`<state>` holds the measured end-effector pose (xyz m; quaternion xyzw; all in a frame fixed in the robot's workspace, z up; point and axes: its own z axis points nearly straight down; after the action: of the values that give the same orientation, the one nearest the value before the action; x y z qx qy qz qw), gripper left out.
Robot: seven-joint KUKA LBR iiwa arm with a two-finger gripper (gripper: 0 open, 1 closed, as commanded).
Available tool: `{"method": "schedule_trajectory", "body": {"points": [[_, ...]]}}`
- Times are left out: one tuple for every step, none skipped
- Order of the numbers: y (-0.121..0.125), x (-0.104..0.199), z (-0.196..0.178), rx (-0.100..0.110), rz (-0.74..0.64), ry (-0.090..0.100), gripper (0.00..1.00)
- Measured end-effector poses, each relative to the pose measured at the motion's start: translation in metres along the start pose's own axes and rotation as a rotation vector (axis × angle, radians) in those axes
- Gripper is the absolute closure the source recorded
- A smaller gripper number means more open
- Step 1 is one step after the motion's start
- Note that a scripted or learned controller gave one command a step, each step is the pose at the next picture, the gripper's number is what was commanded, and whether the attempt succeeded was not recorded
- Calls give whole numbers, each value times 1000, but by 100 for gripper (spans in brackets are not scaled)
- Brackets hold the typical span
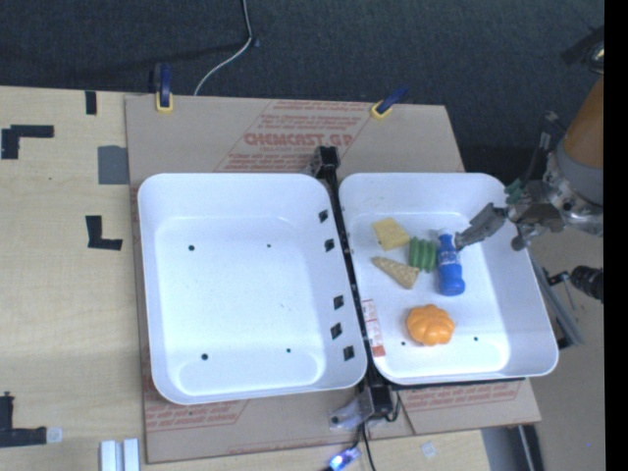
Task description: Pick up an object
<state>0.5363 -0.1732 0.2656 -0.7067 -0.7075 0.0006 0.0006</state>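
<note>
The left bin (pixel 235 283) sits on a sheet of cardboard (pixel 285 130) clamped to the bench. Just beside it, across a black divider, the right bin (pixel 491 356) holds five small things clustered near its middle: a yellow block (pixel 391 234), a tan wedge (pixel 396 272) below it, a green ridged piece (pixel 423 253), a blue bottle (pixel 449 268) and an orange pumpkin-shaped toy (pixel 430 325) lying apart toward the near rim.

The gripper (pixel 481 226) reaches in from the right edge of that bin, and its dark tip lies touching or just above the top of the blue bottle. How wide it is spread, and whether it grips anything, I cannot tell; nothing is plainly held.

The bottle looks the likeliest target, and the risks follow from that. It lies close against the green piece, so a descending tip could land on both, or nudge the bottle sideways. A rounded bottle lying on its side may roll or squirt out when squeezed. The approach is also near the bottle's end rather than its middle, so a grip there might let it tip and slip free on the lift.
</note>
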Motion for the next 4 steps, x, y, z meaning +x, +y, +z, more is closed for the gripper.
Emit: {"method": "schedule_trajectory", "body": {"points": [[55,48,174,-1,-5,0,0],[115,70,174,-14,-3,-7,0],[115,75,174,-14,1,-9,0],[116,75,159,-15,1,-8,100]]}}
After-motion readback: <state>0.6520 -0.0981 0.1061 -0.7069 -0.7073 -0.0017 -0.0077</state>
